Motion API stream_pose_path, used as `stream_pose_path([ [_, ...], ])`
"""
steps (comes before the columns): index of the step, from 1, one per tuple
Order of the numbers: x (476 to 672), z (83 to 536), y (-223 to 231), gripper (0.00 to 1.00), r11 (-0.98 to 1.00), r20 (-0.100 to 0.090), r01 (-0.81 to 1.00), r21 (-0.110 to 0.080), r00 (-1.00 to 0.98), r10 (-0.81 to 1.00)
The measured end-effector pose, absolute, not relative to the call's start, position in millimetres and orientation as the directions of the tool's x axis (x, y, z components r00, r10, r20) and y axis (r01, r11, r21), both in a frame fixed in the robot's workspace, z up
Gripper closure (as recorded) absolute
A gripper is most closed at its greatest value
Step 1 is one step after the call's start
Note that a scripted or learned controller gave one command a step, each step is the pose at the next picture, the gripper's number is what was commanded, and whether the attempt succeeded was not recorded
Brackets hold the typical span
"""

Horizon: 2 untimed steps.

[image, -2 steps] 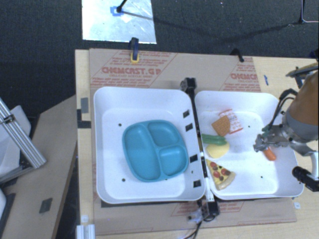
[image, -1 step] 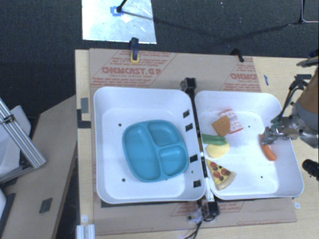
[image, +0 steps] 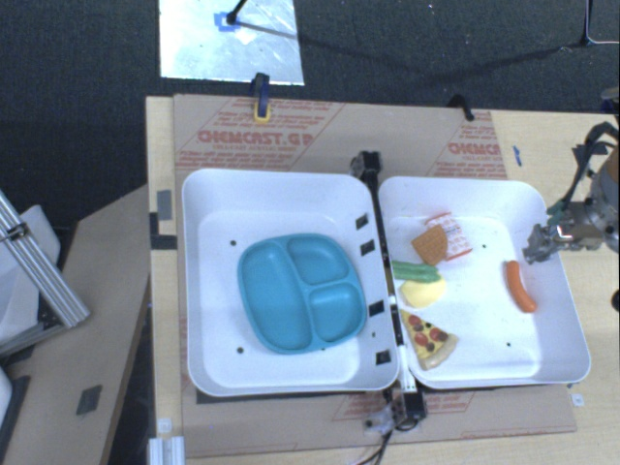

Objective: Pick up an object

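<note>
The right bin (image: 542, 356) holds several toy foods: an orange sausage (image: 519, 286) near its right wall, a brown cracker (image: 431, 245) on a red-and-white packet (image: 451, 232), a green bean (image: 415, 271), a yellow lemon-like piece (image: 424, 293) and a pizza slice (image: 428, 338). My gripper (image: 544, 240) hangs at the right edge of the view, over the right bin's right rim, a little above and right of the sausage. Nothing shows between its fingers.
The left bin (image: 208, 260) holds a blue divided plate (image: 298, 292). Black clips run along the seam between the bins (image: 373, 260). Both bins rest on a cardboard sheet (image: 320, 134). An aluminium frame (image: 39, 269) stands at far left.
</note>
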State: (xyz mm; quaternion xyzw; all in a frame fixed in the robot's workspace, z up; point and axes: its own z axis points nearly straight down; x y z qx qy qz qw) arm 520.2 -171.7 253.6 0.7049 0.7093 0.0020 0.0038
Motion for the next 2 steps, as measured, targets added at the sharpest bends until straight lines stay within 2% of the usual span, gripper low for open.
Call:
stream_pose_path([
  [1,521.3,258.4,-171.8,1.00,0.006,-0.001,1.000,0.003,-0.006,1.000],
  [2,533.7,252.2,-131.5,1.00,0.007,0.000,1.000,0.002,-0.007,1.000],
])
